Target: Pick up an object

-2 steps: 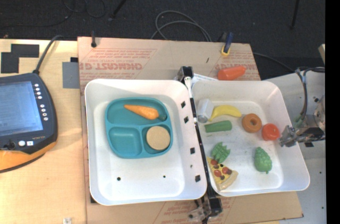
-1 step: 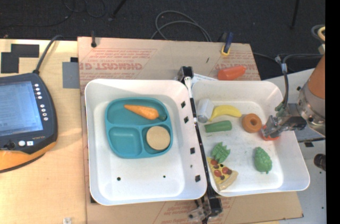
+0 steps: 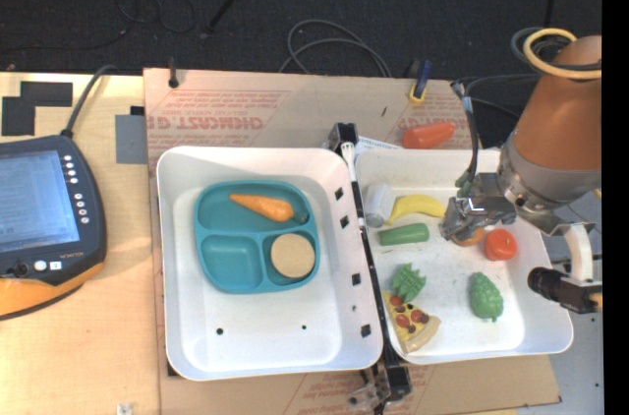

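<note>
Two shallow white plastic bins sit side by side on a cardboard sheet (image 3: 246, 113), glossy, with rounded corners.

The left bin (image 3: 187, 305), centre-left of the frame, holds one teal divided tray (image 3: 221, 270) with three compartments. In the top compartment lies one orange carrot (image 3: 263, 205), tapered and matte. The lower right compartment holds one round tan disc (image 3: 292, 256), cookie-like.

The right bin (image 3: 531, 329) holds a scatter of toy food with a smooth plastic look:
- one yellow banana (image 3: 418, 206), curved;
- one green pod-shaped piece (image 3: 403, 233), just below the banana;
- one red tomato (image 3: 500, 245), round;
- two bumpy green vegetable pieces, one leafy (image 3: 408, 282), one oval and knobbly (image 3: 486, 296);
- one pizza slice (image 3: 414, 324), triangular, with red dots, at the bin's lower left.

One red-orange pepper-like piece (image 3: 428, 135) lies on the cardboard above the right bin.

The arm comes in from the right of the frame, grey with an orange band. The gripper (image 3: 464, 222), of dull metal, is low in the right bin, just left of the tomato. Something orange shows at its tip. I cannot tell whether the claw is released or clenched.

A tablet-like pendant (image 3: 44, 207) sits at the far left.
</note>
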Motion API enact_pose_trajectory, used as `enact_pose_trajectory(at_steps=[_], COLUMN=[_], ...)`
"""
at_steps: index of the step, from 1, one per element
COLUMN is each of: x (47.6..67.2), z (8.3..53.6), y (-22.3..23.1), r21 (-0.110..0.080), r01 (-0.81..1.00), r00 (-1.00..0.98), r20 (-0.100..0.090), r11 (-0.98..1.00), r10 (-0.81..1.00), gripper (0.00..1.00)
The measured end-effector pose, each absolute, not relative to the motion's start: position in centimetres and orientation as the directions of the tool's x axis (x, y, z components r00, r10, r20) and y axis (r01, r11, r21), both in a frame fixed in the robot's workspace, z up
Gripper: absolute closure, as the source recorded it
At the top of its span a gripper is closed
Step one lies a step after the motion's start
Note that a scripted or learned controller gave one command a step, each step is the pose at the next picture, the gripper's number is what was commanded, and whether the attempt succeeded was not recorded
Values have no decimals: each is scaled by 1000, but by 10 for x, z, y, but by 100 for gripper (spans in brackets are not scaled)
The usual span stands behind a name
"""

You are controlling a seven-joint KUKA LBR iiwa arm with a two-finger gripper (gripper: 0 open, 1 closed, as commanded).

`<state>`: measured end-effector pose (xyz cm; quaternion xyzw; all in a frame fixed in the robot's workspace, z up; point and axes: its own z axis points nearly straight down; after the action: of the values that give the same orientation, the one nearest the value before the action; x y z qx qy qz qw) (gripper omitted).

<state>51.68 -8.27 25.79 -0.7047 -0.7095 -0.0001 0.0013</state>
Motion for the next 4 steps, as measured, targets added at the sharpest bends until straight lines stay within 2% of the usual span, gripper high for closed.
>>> enact_pose_trajectory(at_steps=[2,3,4], x=[579,633,644], z=[384,264,256], y=[54,141,209], r21=[4,-3,-2], r01=[1000,1000,1000], r00=[-6,-6,-6], r20=[1,1,1], r11=[6,6,6], r10=[1000,1000,1000], gripper=[100,100,100])
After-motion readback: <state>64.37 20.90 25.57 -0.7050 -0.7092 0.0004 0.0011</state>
